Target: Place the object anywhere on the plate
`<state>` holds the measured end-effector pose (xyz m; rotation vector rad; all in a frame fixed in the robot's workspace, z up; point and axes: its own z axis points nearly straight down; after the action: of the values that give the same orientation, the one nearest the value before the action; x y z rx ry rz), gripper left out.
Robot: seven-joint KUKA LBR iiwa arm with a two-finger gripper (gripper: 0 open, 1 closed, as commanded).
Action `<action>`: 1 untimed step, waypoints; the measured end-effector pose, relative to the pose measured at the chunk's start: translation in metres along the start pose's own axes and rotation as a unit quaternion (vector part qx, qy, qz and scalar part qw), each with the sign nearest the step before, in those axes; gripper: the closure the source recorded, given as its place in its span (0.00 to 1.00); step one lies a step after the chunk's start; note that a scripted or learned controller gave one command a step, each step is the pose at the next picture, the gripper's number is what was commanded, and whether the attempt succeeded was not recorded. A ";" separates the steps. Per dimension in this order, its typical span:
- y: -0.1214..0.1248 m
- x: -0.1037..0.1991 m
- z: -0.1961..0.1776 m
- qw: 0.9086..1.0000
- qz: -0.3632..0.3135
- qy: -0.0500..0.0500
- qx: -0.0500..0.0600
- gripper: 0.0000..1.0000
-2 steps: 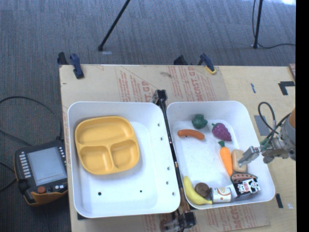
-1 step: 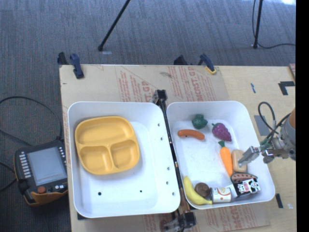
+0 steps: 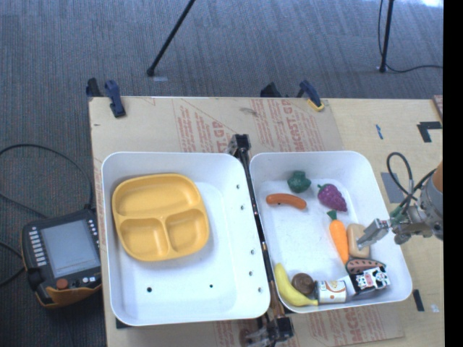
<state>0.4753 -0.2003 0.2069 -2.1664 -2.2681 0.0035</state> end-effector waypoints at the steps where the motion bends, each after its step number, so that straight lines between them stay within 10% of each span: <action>1: 0.000 0.000 0.000 1.000 0.000 0.000 0.000 0.00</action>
<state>0.4753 -0.2003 0.2069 -2.1664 -2.2681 0.0035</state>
